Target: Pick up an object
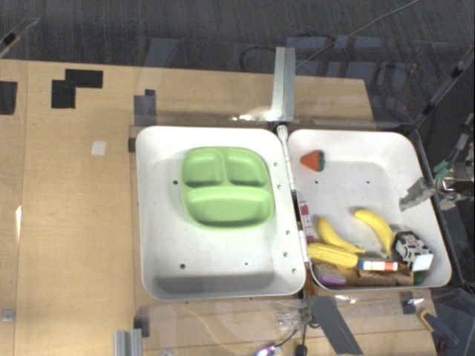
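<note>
The right bin (pixel 371 154) holds a red strawberry (pixel 313 160) near its back left. Two yellow bananas lie towards the front, one (pixel 376 228) right of the other (pixel 332 233), with a yellow corn cob (pixel 334 256) in front of them. A black and white object (pixel 410 248) and a red and white marker (pixel 382 266) sit in the front right corner. My gripper (pixel 429 188) hangs at the bin's right rim, above and right of the bananas, touching none of the objects.
The left bin (pixel 159 258) bears a green divided plate (pixel 225 186). A metal post (pixel 284 80) rises behind the seam between the bins. The wooden bench (pixel 67 221) stretches to the left.
</note>
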You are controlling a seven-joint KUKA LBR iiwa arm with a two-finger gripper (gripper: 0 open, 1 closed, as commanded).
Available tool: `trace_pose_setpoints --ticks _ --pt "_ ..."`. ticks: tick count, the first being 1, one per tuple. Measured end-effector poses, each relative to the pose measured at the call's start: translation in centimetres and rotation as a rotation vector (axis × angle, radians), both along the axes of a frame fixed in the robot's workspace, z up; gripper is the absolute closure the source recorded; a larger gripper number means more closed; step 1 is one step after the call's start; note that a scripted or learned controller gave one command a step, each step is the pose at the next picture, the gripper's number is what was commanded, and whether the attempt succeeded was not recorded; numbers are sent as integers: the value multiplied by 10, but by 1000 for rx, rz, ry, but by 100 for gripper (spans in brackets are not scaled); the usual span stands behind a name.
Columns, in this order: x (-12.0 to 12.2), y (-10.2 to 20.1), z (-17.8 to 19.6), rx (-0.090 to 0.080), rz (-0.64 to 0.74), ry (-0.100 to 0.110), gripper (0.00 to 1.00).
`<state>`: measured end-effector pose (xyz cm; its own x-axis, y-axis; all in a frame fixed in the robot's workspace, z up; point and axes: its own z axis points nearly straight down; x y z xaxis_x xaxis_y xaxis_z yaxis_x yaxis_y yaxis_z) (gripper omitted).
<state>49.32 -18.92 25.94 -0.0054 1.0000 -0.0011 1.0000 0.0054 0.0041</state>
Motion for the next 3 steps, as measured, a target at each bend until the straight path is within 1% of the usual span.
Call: trace_pose_setpoints --ticks 1,2,3 --pt "35 1 -168 -6 449 -9 0" --pt "37 3 -156 -4 450 -15 100" --pt "58 59 -46 -2 420 -4 100"
